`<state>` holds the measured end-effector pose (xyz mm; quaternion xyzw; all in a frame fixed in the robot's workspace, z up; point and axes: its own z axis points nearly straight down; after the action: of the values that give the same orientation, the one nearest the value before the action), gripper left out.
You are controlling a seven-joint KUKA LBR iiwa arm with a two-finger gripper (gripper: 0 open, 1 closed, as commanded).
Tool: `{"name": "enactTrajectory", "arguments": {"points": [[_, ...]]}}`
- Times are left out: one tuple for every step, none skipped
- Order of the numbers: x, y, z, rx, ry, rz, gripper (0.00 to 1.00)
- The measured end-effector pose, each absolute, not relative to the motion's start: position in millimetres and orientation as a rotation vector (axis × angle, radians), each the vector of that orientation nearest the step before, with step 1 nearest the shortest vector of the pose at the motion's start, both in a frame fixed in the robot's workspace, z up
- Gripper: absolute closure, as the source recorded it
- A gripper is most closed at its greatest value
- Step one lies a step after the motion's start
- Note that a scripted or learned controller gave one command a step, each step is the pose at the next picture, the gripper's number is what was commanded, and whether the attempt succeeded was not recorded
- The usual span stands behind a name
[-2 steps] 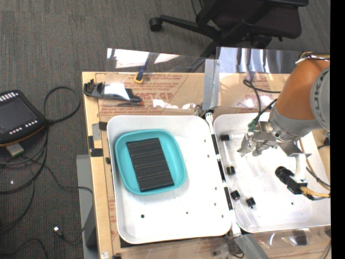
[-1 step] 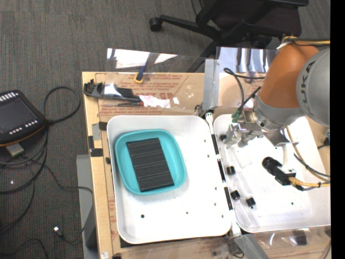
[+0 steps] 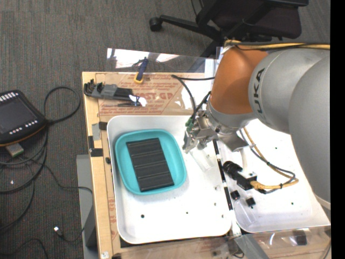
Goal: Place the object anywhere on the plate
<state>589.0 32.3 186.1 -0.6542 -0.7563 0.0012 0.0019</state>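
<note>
We see a dark ribbed block (image 3: pixel 150 164) lying on the teal plate (image 3: pixel 123 173) in the left bin (image 3: pixel 178 220). The gripper (image 3: pixel 193 139) hovers just right of it, its grip too blurred to tell.

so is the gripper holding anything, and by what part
Cannot be told. The gripper hangs at the right rim of the teal plate, and a dark ridged object lies flat on the plate, apart from the gripper. Nothing shows at its tip.
</note>
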Motion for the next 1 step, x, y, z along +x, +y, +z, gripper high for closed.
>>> {"name": "enactTrajectory", "arguments": {"points": [[611.7, 69.5, 205.3, -1.772, -2.592, 0.002, 1.0]]}}
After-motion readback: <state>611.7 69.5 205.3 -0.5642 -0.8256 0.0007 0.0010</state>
